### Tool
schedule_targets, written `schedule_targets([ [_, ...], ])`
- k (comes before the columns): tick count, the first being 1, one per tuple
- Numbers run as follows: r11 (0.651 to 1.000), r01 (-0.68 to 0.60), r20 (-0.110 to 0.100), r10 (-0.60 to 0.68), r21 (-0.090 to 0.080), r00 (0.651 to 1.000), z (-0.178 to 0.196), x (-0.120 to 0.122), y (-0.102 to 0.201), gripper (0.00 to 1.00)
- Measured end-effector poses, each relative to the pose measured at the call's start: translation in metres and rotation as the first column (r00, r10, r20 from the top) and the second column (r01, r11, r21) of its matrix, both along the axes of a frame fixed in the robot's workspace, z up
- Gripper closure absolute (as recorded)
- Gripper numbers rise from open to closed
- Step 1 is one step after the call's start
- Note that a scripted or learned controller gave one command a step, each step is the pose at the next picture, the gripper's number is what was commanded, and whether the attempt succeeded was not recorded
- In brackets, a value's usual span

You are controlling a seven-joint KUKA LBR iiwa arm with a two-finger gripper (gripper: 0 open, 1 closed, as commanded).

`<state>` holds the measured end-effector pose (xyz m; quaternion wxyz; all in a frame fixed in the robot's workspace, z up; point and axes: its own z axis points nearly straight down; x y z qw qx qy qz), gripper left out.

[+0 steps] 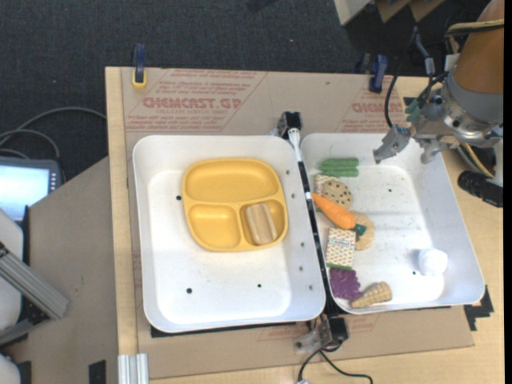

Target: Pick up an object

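Two white bins (152, 238) rest on brown cardboard (200, 102) over dark carpet (80, 22).

Bright, even overhead light — white bins (160, 238) glare slightly, shadows soft, focus mildly fuzzy throughout.

Tray (210, 184) in L bin (160, 238); food items along R bin (448, 238) L side.

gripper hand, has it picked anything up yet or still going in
Nothing looks picked up yet. The hand hangs open over the far edge of the right bin with nothing between its fingers. The toys, such as the carrot, the green piece and the white ball, lie in the bin. Still left: descending onto one, closing and lifting.
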<state>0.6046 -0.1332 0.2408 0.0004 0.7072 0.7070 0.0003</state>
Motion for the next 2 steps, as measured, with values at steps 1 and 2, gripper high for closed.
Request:
schedule_targets([
  [1,1.0,-0.003,-0.007,0.003,0.002,1.0,-0.135,0.052,0.006,0.0],
  [2,1.0,0.004,0.018,-0.004,-0.003,1.0,-0.149,-0.012,0.031,0.0],
])
